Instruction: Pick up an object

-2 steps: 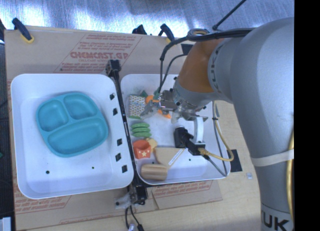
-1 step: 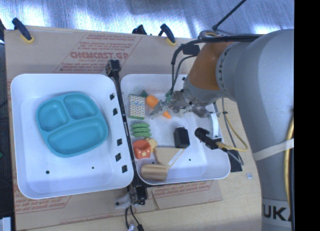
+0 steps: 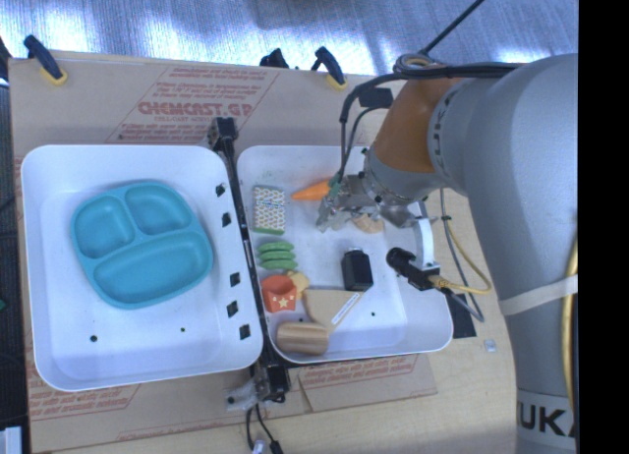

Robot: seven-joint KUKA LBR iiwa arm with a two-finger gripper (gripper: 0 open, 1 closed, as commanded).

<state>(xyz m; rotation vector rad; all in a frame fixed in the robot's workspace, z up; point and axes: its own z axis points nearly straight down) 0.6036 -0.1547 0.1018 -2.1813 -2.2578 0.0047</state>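
My gripper (image 3: pixel 336 210) hangs low over the upper middle of the right bin (image 3: pixel 423 329), with the grey arm and its orange band reaching in from the right. An orange carrot (image 3: pixel 313 190) lies just up and left of the gripper, close to it or touching. A tan round piece (image 3: pixel 371 225) peeks out just right of it. A black block (image 3: pixel 356 269) sits below the gripper, apart from it. Nothing is visibly held.
Along the right bin's left side lie a speckled cracker (image 3: pixel 268 208), green pea pods (image 3: pixel 277 254), a red fries box (image 3: pixel 280 294) and a bread roll (image 3: pixel 302 337). A beige flat piece (image 3: pixel 332 305) lies beside them. The left bin (image 3: pixel 44 344) holds a blue divided plate (image 3: pixel 143 242).
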